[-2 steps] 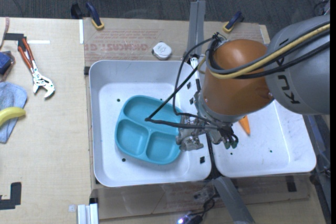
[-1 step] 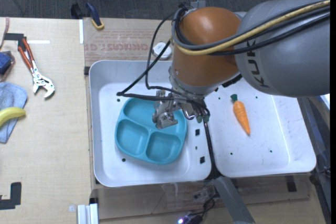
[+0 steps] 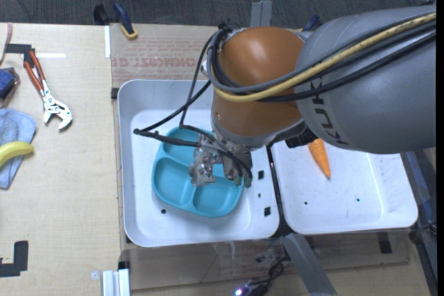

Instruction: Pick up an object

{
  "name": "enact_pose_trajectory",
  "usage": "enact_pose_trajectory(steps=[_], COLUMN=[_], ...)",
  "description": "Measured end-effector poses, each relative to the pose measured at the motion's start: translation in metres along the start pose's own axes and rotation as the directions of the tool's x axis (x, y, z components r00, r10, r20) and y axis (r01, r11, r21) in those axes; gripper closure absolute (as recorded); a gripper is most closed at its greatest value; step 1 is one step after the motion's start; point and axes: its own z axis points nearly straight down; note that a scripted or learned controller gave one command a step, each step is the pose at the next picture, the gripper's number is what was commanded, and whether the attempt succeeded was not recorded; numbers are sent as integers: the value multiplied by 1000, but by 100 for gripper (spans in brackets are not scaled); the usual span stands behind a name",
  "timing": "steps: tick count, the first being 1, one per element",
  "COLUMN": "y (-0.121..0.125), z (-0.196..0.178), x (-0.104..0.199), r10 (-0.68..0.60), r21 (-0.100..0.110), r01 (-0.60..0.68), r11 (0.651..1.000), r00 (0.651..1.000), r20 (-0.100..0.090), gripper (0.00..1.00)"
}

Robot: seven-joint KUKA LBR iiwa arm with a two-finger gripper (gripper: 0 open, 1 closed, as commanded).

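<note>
Over the left bin (image 3: 132,170) the gripper (image 3: 205,173) is seen, lowered above a blue divided plate (image 3: 182,180) that lies on the bin floor toward its near side. The gripper's metal parts are set just over the plate's ridges, at about the middle of the plate; whether contact is made cannot be told, and how the gripper stands — parted or closed — cannot be made out beneath the wrist. Nothing is seen gripped by it. Much of the bin's far half is hidden by the arm's orange band (image 3: 260,73) and grey body, from which black cables are looped down to the left over the plate's far rim.

Within the right bin (image 3: 374,215) an orange carrot (image 3: 320,157) is found, lying near the far left corner with its tip pointed toward the near side — partly overlapped by the arm.

Off to the left, on the wooden bench (image 3: 62,218), an adjustable wrench (image 3: 46,95) with red handles, a blue cloth (image 3: 14,135) and a banana (image 3: 14,151) are laid; the banana rests on the cloth.
</note>
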Motion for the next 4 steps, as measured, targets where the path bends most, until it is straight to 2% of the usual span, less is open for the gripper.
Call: enact_pose_trajectory(steps=[1, 2, 3, 4], y=[-81, -12, -86, -204], z=[-108, 35, 92, 41], x=[4, 7, -26, -40], r10=[-10, 2, -478, -769], r21=[0, 1, -1, 1], r01=[10, -2, 478, 769], r11=[1000, 1000, 878, 639], r00=[1000, 1000, 878, 639], r20=[4, -2, -1, 4], gripper=[100, 100, 100, 100])
